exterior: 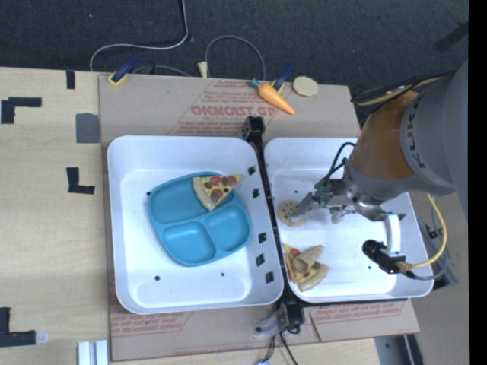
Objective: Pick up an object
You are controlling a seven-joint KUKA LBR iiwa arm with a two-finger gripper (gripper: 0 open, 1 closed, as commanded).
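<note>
Starting at the left, we see the left bin (pixel 125 226) holding a blue divided plate (pixel 199 223), and a toy pizza slice (pixel 214 189) lies across the plate's upper compartment with its tip pointing over the rim towards the divider; it sits there like a served portion, well away from the arm. Beyond the bins, on the cardboard near the top edge, a toy carrot (pixel 275 98) and a small pale disc (pixel 306 87) lie out of play. Crossing into the right bin (pixel 342 284), we find a round cookie-like piece (pixel 291 211) close to the divider, and below it a tan waffle-cone toy (pixel 306 265) resting on the bin floor. The gripper (pixel 313 204) reaches in from the right, low over the bin, its tip just beside or touching the cookie piece, which we judge to be the object it is after. We cannot tell how wide it is set, nor that it holds anything.
</note>
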